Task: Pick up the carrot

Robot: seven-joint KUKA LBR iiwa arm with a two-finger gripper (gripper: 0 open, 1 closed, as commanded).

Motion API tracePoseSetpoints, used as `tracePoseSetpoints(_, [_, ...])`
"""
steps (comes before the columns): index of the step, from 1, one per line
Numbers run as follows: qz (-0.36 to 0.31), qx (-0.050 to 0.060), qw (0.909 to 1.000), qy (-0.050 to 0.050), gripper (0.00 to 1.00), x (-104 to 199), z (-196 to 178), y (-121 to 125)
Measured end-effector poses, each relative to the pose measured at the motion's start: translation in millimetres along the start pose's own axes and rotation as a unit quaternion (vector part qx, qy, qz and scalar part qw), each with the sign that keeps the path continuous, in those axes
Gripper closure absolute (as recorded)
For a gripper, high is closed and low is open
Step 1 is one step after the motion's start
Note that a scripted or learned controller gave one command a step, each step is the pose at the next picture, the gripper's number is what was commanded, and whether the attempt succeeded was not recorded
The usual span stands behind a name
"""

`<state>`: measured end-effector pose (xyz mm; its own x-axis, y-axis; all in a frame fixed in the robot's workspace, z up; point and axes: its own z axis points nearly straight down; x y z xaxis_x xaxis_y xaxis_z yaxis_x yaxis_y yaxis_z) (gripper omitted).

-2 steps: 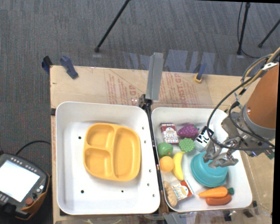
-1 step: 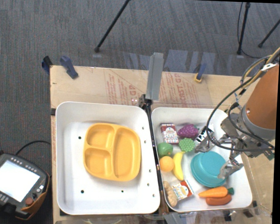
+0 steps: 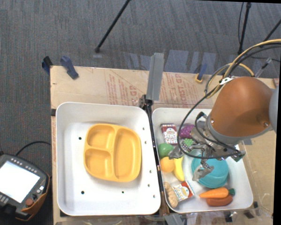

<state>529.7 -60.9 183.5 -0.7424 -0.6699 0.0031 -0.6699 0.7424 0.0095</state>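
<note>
Where the grey arm with its orange band reaches in over the right-hand shallow white plastic bin point(image 3: 247, 185), the metal two-finger claw point(image 3: 202, 171) hangs just above a round teal plastic bowl point(image 3: 213, 173); its prongs look slightly parted, with nothing seen between them, though whether they touch the bowl cannot be told. The smooth, tapered orange toy carrot point(image 3: 214, 193) lies on its side near the bin's front right corner, just in front of the bowl, touching a dark reddish-brown sausage-shaped toy point(image 3: 220, 201). To the claw's left sit a curved yellow banana point(image 3: 178, 169), a round orange fruit point(image 3: 167, 164) and a glossy green piece point(image 3: 164, 149). The left-hand white bin point(image 3: 68, 143) holds a yellow three-compartment plastic plate point(image 3: 113, 152). Both bins rest on a pale brown table point(image 3: 104, 84).
</note>
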Motion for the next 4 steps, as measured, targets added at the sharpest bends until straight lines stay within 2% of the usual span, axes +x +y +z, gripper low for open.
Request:
tracePoseSetpoints(1, [0.016, 0.001, 0.9999, 0.000, 0.00, 45, 36, 12])
tracePoseSetpoints(2, [0.013, 0.002, 0.9999, -0.002, 1.00, 41, 25, 14])
tracePoseSetpoints(3, [-0.015, 0.009, 0.9998, -0.005, 1.00, 62, -94, -51])
tracePoseSetpoints(4, [-0.123, 0.002, 0.9924, -0.001, 1.00, 89, -25, -26])
